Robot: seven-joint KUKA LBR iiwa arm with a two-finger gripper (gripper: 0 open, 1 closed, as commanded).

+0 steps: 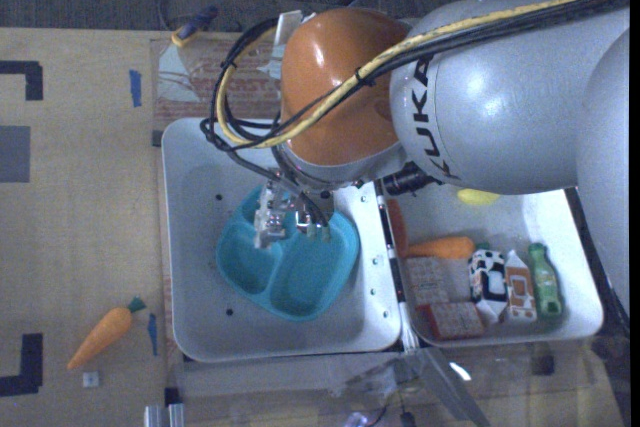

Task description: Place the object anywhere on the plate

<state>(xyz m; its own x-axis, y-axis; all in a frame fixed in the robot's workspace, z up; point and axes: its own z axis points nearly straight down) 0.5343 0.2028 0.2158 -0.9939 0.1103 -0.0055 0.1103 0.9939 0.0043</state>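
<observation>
The gripper (290,220) is seen low over the blue plate (300,280), which lies in the left bin (190,245); it cannot be told whether anything is held, since that part is small and blurred; no object can be seen lying on the plate, so the task is judged as not done yet. The toy things, an orange carrot (440,248) among them, are crowded in the right bin (585,300); another carrot (100,335) lies out on the desk (80,215). Bare plate is left below the gripper; the bin walls are close on both sides, so little room is left for moving sideways.
</observation>
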